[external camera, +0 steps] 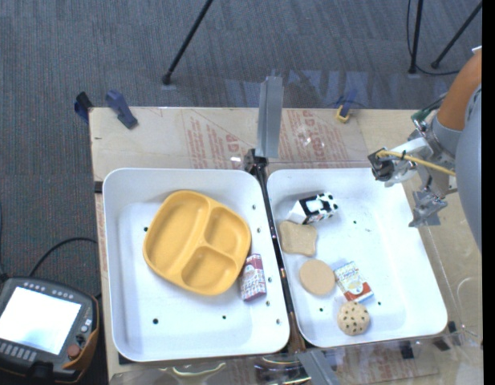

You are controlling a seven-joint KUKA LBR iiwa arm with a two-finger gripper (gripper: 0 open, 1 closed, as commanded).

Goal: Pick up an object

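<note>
Grey carpet surrounds my bench. My left shallow white bin (123, 215) holds a yellow plastic divided plate (197, 241); labels unreadable. Whether my claw (428, 207) is released or clenched, I cannot tell.

The arm (472, 111) gets chopped off by the frame edge at 3 o'clock, the gripper (428, 203) is too small to read, and the teach pendant (38, 327) is clipped at 7 o'clock.

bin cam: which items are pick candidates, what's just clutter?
Pick candidates:
yellow tray, red carton, cow toy, toast slice, round cracker, juice box, cookie

Clutter:
teach pendant, blue clamp, tripod legs
</note>
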